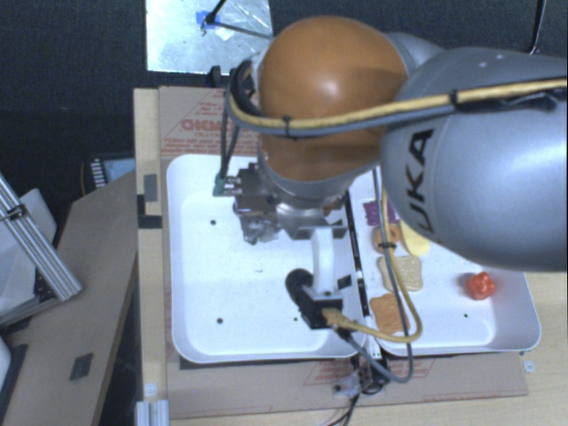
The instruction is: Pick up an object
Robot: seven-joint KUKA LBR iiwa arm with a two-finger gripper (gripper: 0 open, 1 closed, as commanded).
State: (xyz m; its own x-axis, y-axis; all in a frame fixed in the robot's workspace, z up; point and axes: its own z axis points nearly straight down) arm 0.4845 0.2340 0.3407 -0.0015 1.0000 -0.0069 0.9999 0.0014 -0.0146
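Might close on nothing, with the end effector [259, 222] hanging over a bare white patch of the left bin [200, 273], well apart from every toy. Cannot tell whether apart or together, hidden under the big arm [328, 105]. Sitting in the right bin [522, 325], ready for picking: a red toy [480, 285], a tan piece [408, 273], an orange piece [388, 313], a purple piece [382, 213].

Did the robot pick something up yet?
No pick-up shows yet. The red toy, the orange piece and the pale yellow piece lie in the right bin. The arm hangs over the left bin; I cannot tell what is under it. The grab and lift are left.
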